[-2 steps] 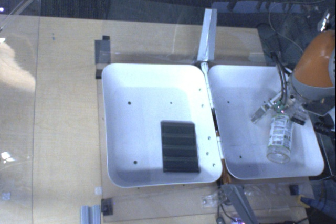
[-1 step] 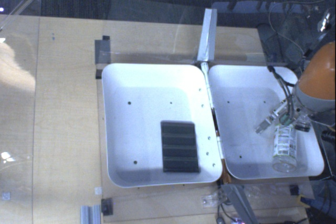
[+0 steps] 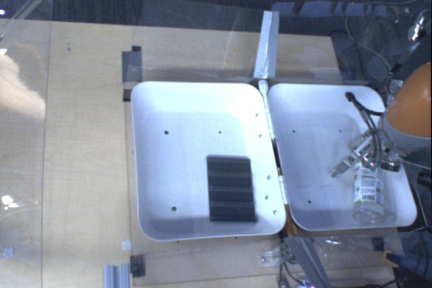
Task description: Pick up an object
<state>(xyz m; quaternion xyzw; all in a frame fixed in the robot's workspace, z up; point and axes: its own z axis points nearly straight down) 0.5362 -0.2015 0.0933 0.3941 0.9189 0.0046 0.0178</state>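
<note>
A clear plastic bottle (image 3: 368, 195) with a pale label lies in the right bin (image 3: 304, 118), close to that bin's right wall and pointing towards the front. My gripper (image 3: 356, 157) hangs just above the bottle's upper end, at the tip of the grey arm with the orange band (image 3: 412, 110) that comes in from the right. Whether it touches the bottle I cannot tell. A black ribbed rectangular block (image 3: 231, 189) lies flat in the left bin (image 3: 169, 111), near its front right corner, far from the gripper.
A black cable (image 3: 361, 111) loops from the arm over the right bin's back right part. A metal divider bar (image 3: 265, 50) runs back from between the bins. Clear plastic sheeting covers the bench on the left.
</note>
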